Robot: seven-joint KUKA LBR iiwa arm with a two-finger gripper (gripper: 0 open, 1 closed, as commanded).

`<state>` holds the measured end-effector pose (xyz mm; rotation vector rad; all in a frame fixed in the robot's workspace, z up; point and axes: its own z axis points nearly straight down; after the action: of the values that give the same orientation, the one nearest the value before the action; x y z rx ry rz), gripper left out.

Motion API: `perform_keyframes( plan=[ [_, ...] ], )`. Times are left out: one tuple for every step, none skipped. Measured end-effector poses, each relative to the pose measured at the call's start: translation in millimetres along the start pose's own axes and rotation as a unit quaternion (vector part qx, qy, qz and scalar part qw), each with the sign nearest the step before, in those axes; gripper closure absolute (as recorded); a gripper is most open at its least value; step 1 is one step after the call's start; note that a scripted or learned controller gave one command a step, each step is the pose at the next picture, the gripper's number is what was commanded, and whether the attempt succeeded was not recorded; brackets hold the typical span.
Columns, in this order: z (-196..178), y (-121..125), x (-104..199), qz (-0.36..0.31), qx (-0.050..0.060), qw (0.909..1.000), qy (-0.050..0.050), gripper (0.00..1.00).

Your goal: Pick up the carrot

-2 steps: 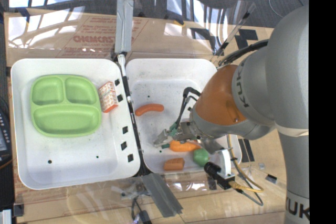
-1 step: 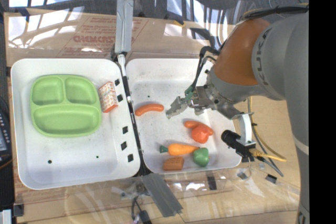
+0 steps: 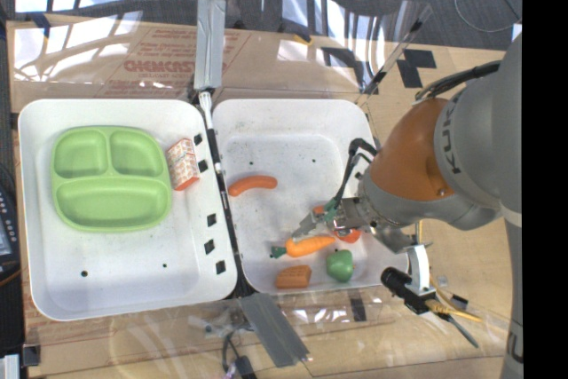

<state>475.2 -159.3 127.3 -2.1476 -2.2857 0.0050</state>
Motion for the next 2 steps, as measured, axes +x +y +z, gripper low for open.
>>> perform_keyframes(
  plan=[
    [35.6, 1.9, -5.4, 0.016, -0.002, 0.9999, 0.0, 0.0],
    [35.1, 21.4, -26.6, -0.067, -0.003, 0.9977, -0.001, 0.0]
  ],
)
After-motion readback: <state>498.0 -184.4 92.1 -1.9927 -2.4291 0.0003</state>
